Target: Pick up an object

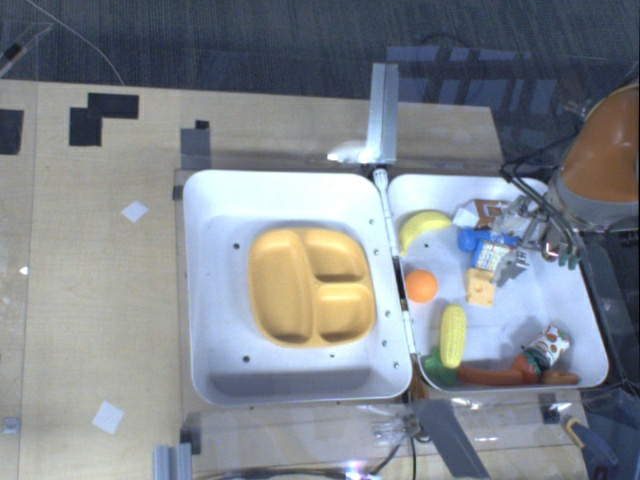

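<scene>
Cheese wedge (481, 290) lies just below-left of the gripper (512, 258), long axis roughly vertical; you cannot tell whether the gripper is clenched or released.

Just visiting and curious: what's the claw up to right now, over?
Claw low in right bin, over a blue-white packet. Nothing visibly gripped. Cheese wedge and blue piece crowd close.

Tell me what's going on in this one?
The grey arm reaches in from the right, its hand low over the right bin, among small toy items near a blue-and-white packet and a cheese wedge. A lemon, an orange ball and a corn cob lie nearby. The left bin holds a yellow divided tray. No grasp is evident yet.
</scene>
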Motion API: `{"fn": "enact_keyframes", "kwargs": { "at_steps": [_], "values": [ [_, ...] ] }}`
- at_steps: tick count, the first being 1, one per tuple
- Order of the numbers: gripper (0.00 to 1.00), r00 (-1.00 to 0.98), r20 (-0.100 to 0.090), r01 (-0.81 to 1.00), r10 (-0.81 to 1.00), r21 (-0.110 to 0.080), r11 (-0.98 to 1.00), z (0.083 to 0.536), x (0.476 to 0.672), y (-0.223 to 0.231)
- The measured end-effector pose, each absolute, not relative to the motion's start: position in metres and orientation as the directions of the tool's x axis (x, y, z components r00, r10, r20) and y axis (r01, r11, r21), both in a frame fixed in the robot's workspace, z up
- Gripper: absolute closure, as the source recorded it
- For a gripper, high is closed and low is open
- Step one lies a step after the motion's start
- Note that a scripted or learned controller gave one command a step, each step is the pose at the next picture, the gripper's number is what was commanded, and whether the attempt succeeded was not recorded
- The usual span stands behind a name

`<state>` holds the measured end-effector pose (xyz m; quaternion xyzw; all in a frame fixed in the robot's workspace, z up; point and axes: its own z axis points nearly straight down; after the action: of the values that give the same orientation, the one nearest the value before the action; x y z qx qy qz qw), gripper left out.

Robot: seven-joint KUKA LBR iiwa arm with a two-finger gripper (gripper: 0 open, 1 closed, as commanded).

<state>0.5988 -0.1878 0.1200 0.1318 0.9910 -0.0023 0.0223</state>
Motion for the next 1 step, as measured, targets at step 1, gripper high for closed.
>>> {"fn": "enact_keyframes", "kwargs": {
  "at_steps": [1],
  "values": [
    [0.0, -0.744, -0.01, 0.668, 0.668, 0.005, 0.744, 0.1107, 0.5948, -0.2046]
  ]
}}
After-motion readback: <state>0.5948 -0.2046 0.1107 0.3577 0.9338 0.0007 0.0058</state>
